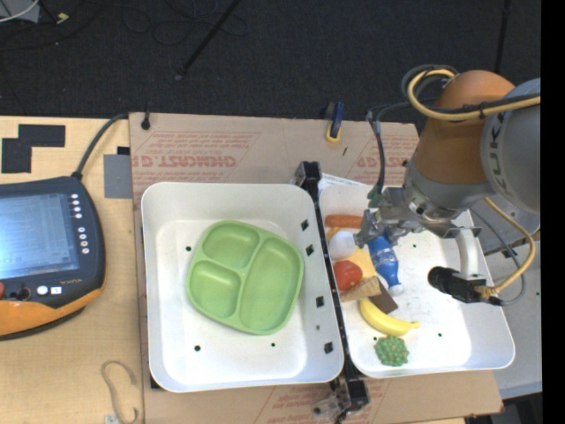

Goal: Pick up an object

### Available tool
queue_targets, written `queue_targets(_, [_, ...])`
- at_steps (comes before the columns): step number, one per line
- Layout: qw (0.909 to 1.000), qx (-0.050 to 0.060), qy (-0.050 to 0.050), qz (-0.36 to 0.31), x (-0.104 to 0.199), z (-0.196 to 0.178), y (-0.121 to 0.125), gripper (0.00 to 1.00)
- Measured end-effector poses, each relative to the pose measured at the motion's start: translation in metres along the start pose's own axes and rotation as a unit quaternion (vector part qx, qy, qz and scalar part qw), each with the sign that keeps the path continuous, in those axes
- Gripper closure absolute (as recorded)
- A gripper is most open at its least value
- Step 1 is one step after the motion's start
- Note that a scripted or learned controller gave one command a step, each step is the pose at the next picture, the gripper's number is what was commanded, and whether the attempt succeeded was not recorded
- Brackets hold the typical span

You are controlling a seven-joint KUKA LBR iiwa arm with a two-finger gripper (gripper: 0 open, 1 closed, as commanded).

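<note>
Got a blue bottle (386,266) lying flat in the right bin (494,343), over toward that bin's left-middle part. Sits just on the near side of the end effector (381,223), far end tucked right up under it, touching or nearly so, hard to call. Can't tell whether that end effector is open or closed, too much clutter around it, so not claiming any hold. Runs lengthwise roughly far-to-near across the bin, near end drifting a little toward the view's right; no telling which end carries the cap. Hemmed in on the left by a yellow wedge (364,263) and a red tomato (347,275), both just beside. Down at the near end, a brown block (381,297) right up against it, then a curved banana (386,318) just past that, and a broccoli floret (391,351) closer to the front rim. Further up on the left, a white egg-like ball (340,246) and an orange carrot (344,222) by the divider. Over in the left bin (168,343), a green divided plate (244,276), well apart from the bottle. Off on the worktop (44,334) at far left, a teach pendant (44,246) with a lit screen.
</note>
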State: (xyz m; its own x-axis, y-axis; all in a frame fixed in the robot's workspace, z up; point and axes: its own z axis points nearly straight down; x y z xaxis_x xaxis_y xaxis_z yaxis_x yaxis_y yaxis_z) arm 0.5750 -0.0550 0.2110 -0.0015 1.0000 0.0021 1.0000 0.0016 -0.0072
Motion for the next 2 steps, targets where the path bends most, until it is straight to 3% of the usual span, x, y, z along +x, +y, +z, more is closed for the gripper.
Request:
queue_targets(1, [1.0000,-0.001,0.000,0.000,0.040,-0.013,-0.030,1.00])
queue_targets(2, [1.0000,0.000,0.000,-0.001,0.089,-0.003,-0.056,1.00])
